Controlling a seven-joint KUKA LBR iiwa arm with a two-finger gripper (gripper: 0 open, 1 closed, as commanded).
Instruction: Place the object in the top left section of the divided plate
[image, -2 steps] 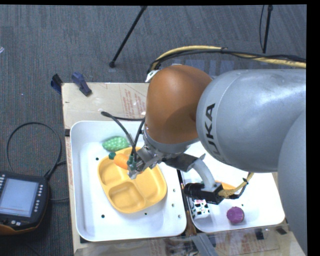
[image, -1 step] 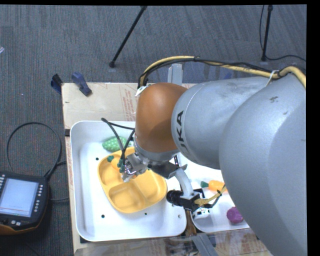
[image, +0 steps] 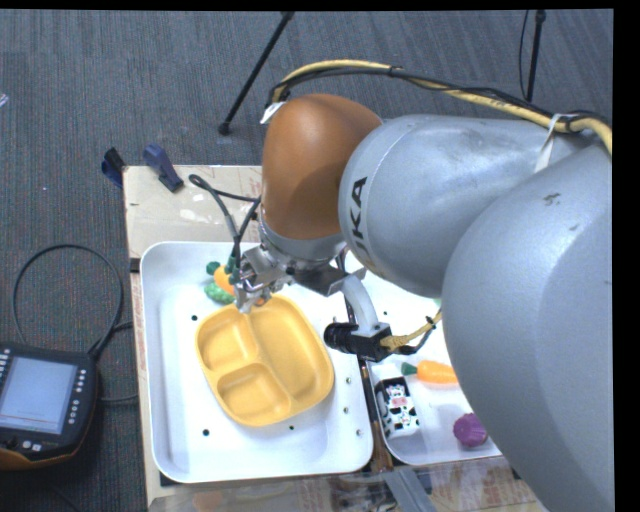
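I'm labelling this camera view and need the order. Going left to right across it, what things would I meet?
Teach pendant → green and yellow toy → yellow divided plate → cow-patterned block → orange carrot → purple toy.

**One fixed camera, high above the tabletop, looking down at a slant**

The single view sits above the tabletop (image: 160, 205) and tilts downward, so dark carpet fills the upper part of the frame and the two white bins lie in the lower half. The left bin (image: 170, 420) is seen whole, near the centre-left; the right bin (image: 440, 455) is cut by the arm at lower right. The grey arm (image: 480, 220) enters from the right edge and, being much nearer the lens, bulks large across the upper right. A tripod leg (image: 255, 70) crosses the upper centre; a handheld control pendant (image: 40, 400) lies at the lower left edge.
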